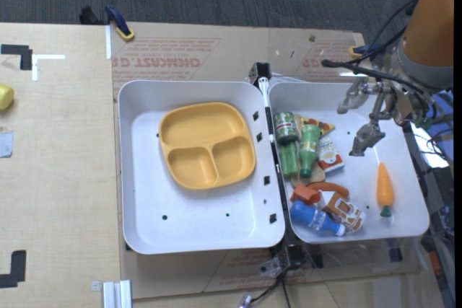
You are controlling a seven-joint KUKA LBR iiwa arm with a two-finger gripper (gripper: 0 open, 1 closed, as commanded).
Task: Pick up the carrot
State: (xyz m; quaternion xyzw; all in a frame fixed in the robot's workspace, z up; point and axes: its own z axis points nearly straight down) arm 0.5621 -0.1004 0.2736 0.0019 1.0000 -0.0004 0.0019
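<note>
Camera view: a slanted look down on two shallow white plastic bins side by side on a tan cardboard-covered bench.
Arm: a grey robot arm with an orange band (432,18) reaches in from the right, above the right-hand bin (404,227).
Gripper: the metal two-finger gripper (364,137) hangs above the right bin's bare floor; whether it is open or closed I cannot tell, and nothing shows between its tips.
Carrot: the small orange toy carrot with a dark green stub (385,188) lies flat, pointed end toward the gripper, just below and to the right of it and apart from it, close to the bin's right wall.
Clutter: to the gripper's left sits a heap of green bottles (297,144), a red-and-white carton (329,156), an orange-red sausage-like piece (323,190), a blue bottle (315,218) and a brown-and-white packet (346,211).
Left bin: far to the gripper's left, the other bin (144,227) holds a smooth yellow three-compartment plate (207,144).
Risks: the carrot looks smooth, tapered and round, so a grasp near its thin tip would probably squeeze it out or roll it away. The nearby wall leaves little room for the outer finger, which may strike the rim. A descent straight down from here would likely meet bare floor, not the carrot.
Surfaces: the bins look glossy and hard; the carrot appears to be slick plastic.
</note>
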